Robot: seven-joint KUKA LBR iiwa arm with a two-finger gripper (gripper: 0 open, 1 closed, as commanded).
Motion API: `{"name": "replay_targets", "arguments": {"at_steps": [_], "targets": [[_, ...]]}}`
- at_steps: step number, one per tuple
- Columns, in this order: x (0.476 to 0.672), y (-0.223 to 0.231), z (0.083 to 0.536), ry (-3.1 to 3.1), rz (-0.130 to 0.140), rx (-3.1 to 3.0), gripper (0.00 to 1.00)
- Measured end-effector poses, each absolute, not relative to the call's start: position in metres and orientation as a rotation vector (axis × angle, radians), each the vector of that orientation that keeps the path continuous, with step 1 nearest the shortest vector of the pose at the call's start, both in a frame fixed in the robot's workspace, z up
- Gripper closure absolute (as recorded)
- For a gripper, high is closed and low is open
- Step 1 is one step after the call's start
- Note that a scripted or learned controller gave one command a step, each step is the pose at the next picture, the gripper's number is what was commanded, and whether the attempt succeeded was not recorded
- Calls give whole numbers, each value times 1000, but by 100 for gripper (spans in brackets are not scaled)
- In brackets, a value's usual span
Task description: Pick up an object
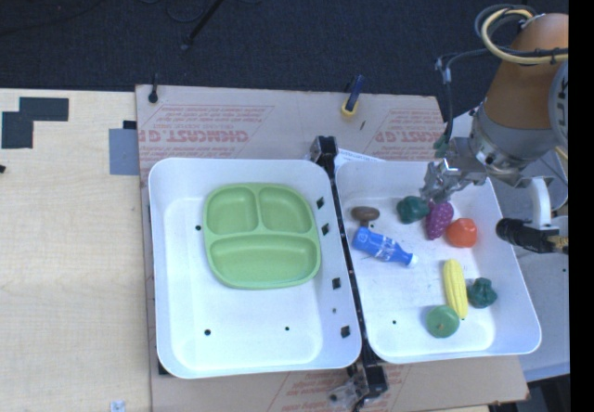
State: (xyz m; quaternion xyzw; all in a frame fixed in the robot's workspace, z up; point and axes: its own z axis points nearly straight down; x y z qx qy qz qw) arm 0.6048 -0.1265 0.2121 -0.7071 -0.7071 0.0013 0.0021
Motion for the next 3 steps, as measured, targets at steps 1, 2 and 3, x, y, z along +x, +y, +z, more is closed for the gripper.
{"name": "replay_targets", "arguments": {"at_steps": [1, 2, 3], "targets": [[575, -119, 225, -2217, 4, -2223, 100], [537, -102, 224, -2217, 4, -2223, 100], [500, -84, 231, -2214, 4, -2223, 100]]}}
